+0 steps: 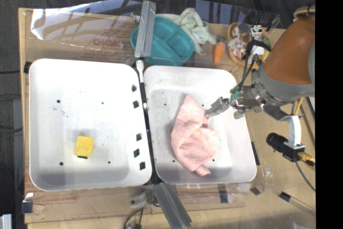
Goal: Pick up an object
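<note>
Pink cloth (194,135) lies crumpled in the right white bin (161,83), spread from the bin's middle toward its near edge, one corner pointing up toward the tool. Tool (214,108) sits low over the same bin, just at the cloth's upper right corner; whether it touches the cloth can't be told, and nothing shows clearly between its fingers. How wide the tool stands also can't be told, too small and blurred. Arm (286,59) reaches in from the right, orange band visible. Left white bin (48,78) holds a small yellow block (84,146) near its front left. Behind the bins on the counter (69,29): teal divided tray (166,43), pale green rag (194,25), toy carrot (220,52).
</note>
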`<state>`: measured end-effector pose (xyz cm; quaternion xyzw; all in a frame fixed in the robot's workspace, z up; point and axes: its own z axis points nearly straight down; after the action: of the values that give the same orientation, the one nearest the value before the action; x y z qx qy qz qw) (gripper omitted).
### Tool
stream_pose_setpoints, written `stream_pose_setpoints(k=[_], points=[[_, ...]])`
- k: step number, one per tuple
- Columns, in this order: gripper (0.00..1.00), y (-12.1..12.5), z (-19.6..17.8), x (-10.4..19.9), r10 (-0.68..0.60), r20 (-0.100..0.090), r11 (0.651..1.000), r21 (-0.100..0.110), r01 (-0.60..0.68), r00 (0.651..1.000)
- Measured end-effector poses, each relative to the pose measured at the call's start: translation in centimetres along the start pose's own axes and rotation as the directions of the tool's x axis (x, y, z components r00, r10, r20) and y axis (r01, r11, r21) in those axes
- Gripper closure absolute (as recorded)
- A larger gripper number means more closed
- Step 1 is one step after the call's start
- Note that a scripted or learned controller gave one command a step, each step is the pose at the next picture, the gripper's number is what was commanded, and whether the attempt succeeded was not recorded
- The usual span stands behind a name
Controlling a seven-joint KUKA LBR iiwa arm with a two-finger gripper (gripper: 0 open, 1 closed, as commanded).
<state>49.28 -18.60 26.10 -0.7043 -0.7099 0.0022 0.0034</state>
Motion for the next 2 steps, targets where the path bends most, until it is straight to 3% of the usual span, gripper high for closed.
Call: stream_pose_setpoints(k=[1, 2], points=[[0.00, -1.6, 9.7, 2.1, -0.036, -0.001, 0.999, 0.001, 0.036, 0.999], [0.00, 4.0, 17.0, 0.5, 0.122, 0.000, 0.993, -0.005, -0.122, 0.993]])
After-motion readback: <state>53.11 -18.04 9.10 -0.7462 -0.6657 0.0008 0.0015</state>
